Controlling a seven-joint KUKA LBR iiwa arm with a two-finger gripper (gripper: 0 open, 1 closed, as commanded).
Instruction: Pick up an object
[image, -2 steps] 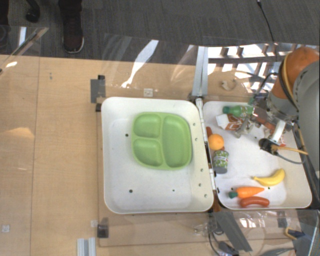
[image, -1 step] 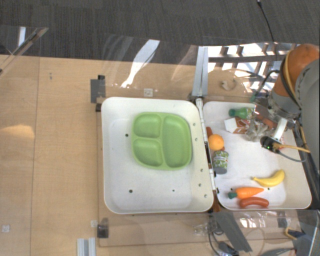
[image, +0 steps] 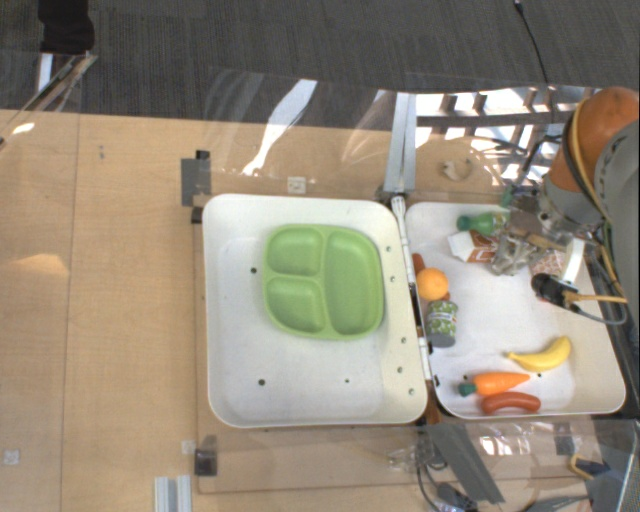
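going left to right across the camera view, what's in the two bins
green divided plate in the left bin → orange → small can → carrot → banana, all in the right bin. The gripper hangs over the right bin's far side.

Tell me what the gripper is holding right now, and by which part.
It cannot be told: the gripper sits low over clutter at the right bin's far end, near a green bottle.
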